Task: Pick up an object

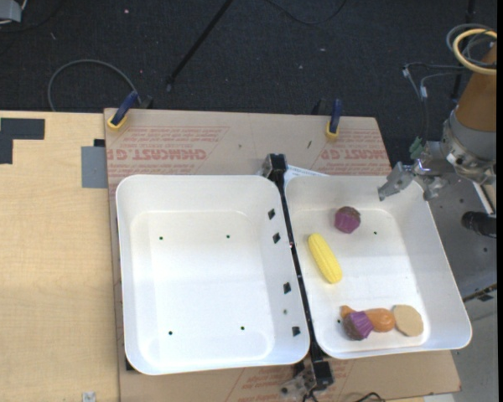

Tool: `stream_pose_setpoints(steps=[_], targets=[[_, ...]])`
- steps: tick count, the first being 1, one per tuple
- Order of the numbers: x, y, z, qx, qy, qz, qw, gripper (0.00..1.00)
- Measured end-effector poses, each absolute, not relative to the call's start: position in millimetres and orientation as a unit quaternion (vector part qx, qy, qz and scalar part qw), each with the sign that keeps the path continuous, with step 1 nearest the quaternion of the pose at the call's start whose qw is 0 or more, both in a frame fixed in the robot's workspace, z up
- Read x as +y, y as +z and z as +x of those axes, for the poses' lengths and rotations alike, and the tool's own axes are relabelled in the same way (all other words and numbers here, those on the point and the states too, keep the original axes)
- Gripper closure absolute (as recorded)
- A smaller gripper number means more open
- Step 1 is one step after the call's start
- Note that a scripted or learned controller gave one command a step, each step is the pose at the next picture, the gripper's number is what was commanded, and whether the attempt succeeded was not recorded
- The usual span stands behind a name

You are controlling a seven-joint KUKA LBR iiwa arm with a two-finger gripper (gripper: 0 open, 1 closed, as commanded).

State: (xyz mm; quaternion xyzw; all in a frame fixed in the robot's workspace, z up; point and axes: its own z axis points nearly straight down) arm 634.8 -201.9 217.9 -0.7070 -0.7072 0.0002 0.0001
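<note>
1. White plastic makes up both shallow bins; from the one overhead camera we see the left bin (201, 275) bare of objects and the right bin (436, 266) carrying all the candidates.
2. We find a small purple piece (347, 219) near the far middle of the right bin, a yellow corn cob (324, 258) lying lengthwise just beside the centre divider, and a cluster at the near edge: a purple-and-orange piece (365, 322) touching a tan round piece (407, 320).
3. We see the gripper (411, 179) hovering above the right bin's far corner, well apart from every object; its jaws appear spread and grasp nothing.
4. We judge these to be toy food: light, stiff, smooth and a little slippery, unlikely to break.
5. We would take the corn cob across its narrow middle, since its long sides offer parallel faces; the round purple piece could roll away from closing fingers.
6. We note open floor around the cob on its right side, but the divider wall stands close on its left, so a finger there has little room.
7. We consider the near cluster harder: its pieces touch, and the bin's rim crowds them.
</note>
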Motion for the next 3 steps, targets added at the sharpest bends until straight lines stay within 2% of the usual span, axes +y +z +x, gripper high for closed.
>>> stream_pose_setpoints(steps=[1, 2, 3], targets=[[-213.1, 84.7, 609.4, -0.707, 0.0029, -0.707, 0.005, 0.0], [-178.4, 175.8, 641.6, -0.708, -0.0023, -0.706, -0.003, 0.0], [-157.9, 83.7, 616.7, -0.707, 0.0018, -0.707, 0.003, 0.0]])
